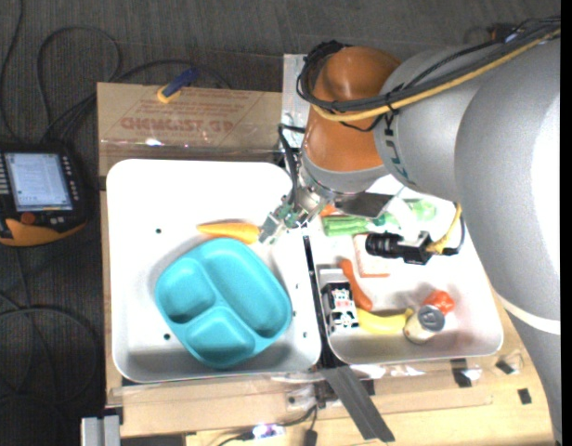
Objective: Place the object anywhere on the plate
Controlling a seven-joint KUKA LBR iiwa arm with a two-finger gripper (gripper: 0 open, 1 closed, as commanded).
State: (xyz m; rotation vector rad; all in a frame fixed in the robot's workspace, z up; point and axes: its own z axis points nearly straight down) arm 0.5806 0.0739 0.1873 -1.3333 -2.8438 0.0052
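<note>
In the left bin (pixel 128 212), the jaws (pixel 270 227) grip one end of a carrot (pixel 227 230) just above the blue plate (pixel 223 301).

Orange carrot (pixel 227 230) lying flat — just above teal divided plate (pixel 223 300)

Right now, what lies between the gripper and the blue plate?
In the camera view, an orange carrot-like piece lies on the left bin's floor, left of the gripper and just above the blue plate rim.

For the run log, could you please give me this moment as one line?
gripper: over left bin, fingers by orange object | blue plate: bare | grasp: unclear
</note>
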